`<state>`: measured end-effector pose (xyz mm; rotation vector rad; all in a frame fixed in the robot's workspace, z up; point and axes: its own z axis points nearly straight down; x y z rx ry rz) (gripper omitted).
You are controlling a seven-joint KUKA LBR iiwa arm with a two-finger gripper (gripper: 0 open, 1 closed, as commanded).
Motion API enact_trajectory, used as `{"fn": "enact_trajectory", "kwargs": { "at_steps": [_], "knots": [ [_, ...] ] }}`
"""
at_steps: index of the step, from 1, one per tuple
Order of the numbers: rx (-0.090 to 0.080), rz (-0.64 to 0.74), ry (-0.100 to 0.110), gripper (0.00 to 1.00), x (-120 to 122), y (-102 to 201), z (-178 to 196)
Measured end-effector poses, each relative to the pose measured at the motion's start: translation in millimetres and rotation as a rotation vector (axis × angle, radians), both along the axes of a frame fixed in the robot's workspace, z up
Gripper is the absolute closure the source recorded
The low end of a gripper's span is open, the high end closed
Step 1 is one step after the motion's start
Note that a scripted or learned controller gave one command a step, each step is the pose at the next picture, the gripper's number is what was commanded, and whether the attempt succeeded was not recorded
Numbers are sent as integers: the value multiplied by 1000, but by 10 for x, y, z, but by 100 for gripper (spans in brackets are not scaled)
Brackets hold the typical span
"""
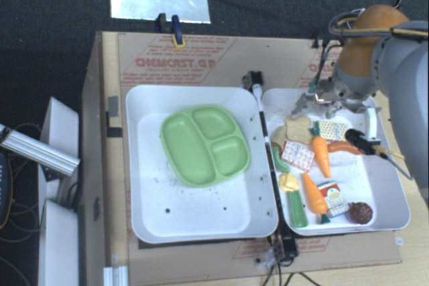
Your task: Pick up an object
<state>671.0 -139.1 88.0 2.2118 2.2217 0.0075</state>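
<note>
the nearest candidate, an orange carrot (321, 155), lies in the right bin (389, 184), long axis running near to far, its green top pointing toward the gripper (326, 98). the gripper hangs over the bin's far end, just beyond that top. fingers blurred against the wrist: state cannot be determined. the green tray (204, 145) sits in the left bin (151, 211), well apart.

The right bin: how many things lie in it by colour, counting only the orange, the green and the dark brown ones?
Orange: 3, an upper carrot, a lower carrot, and an orange piece by the right side.
Green: 1, a green stick.
Dark brown: 1, a round brown piece.
Total: 5 in the right bin.
</note>
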Motion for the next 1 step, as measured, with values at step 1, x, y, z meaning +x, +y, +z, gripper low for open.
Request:
{"fn": "enact_trajectory", "kwargs": {
  "at_steps": [1],
  "knots": [
    [1,-2,0,0,-1,-150,-1]
  ]
}}
